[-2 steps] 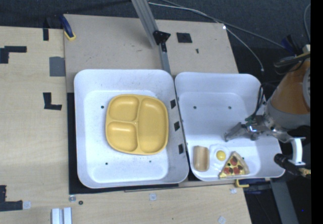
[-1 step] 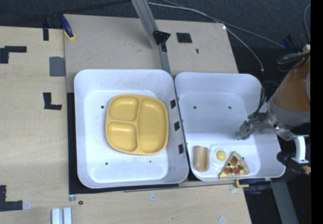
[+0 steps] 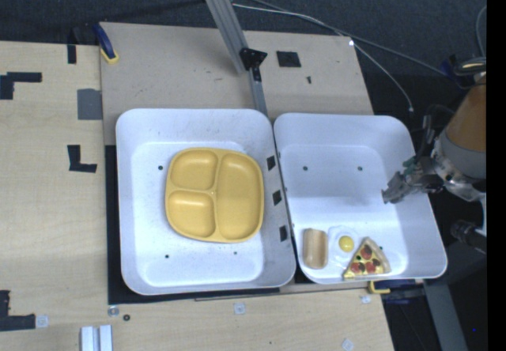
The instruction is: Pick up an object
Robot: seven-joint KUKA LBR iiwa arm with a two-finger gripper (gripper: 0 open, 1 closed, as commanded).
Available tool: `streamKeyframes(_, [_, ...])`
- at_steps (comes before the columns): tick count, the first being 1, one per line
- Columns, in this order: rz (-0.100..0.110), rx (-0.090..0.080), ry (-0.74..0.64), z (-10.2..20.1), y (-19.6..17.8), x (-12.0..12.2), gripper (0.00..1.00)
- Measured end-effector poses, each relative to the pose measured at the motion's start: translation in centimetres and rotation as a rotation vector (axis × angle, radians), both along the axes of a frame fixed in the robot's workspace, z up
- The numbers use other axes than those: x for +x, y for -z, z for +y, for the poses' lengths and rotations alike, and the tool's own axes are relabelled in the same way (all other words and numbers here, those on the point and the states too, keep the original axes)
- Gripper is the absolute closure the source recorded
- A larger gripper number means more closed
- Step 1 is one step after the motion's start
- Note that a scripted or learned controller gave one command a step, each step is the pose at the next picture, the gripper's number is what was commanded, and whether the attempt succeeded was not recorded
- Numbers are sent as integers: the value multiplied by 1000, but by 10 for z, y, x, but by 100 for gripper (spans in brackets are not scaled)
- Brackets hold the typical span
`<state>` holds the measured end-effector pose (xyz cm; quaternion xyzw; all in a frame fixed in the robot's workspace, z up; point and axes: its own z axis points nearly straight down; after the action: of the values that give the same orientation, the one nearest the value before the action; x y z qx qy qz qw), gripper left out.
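Along the near wall of the right bin (image 3: 332, 136) lie three toy foods: a tan bread-like piece (image 3: 315, 247), a white fried egg with a yellow yolk (image 3: 345, 243) and a pizza slice (image 3: 367, 259) with red dots. My gripper (image 3: 399, 186) hangs over the right side of that bin, above and to the right of the foods and apart from them. Nothing shows between its fingers. The arm's orange band (image 3: 468, 122) is at the frame's right edge.
The left bin (image 3: 142, 254) holds a yellow three-compartment plate (image 3: 214, 194). A grey metal pole (image 3: 221, 1) slants down from the top to the gap between the bins. Cables run across the dark floor behind the bench.
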<state>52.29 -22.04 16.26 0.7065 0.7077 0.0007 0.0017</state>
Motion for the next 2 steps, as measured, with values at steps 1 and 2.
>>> streamKeyframes(1, [0,0,0,10,-49,2,100])
streamKeyframes(2, [2,1,0,11,-69,2,100])
